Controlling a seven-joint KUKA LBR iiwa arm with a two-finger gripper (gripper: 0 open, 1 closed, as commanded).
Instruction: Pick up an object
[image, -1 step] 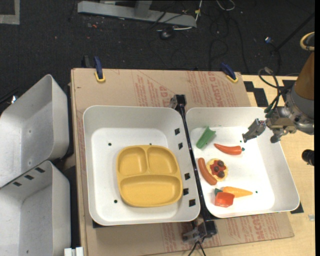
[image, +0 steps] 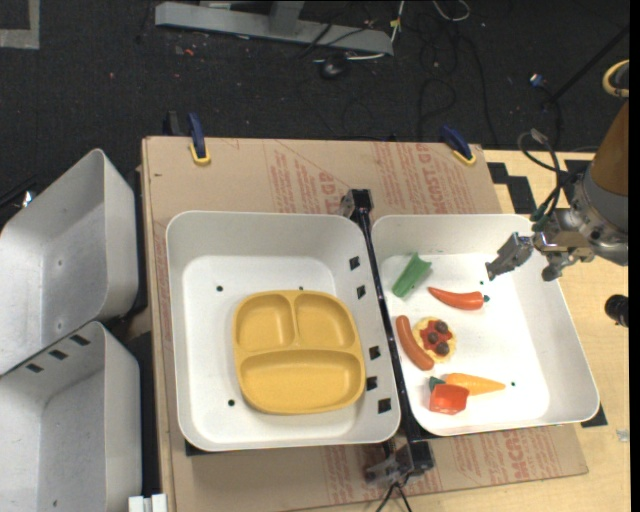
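Note:
The right bin (image: 545, 345) holds several toy foods. A green piece (image: 411, 275) lies at its far left, with a red chili pepper (image: 457, 297) beside it. Below these are a brown sausage (image: 410, 342) and a small round tart (image: 436, 339). An orange carrot (image: 472, 382) and a red pepper chunk (image: 448, 399) lie near the front. My gripper (image: 527, 264) hangs over the bin's far right part, to the right of the chili, open with nothing between its fingers.
The left bin (image: 200, 250) holds a yellow divided plate (image: 298, 351). A black divider (image: 375, 300) runs between the two bins. Two more white bins (image: 60, 260) stand off the bench to the left. Cables hang at the right near the arm.

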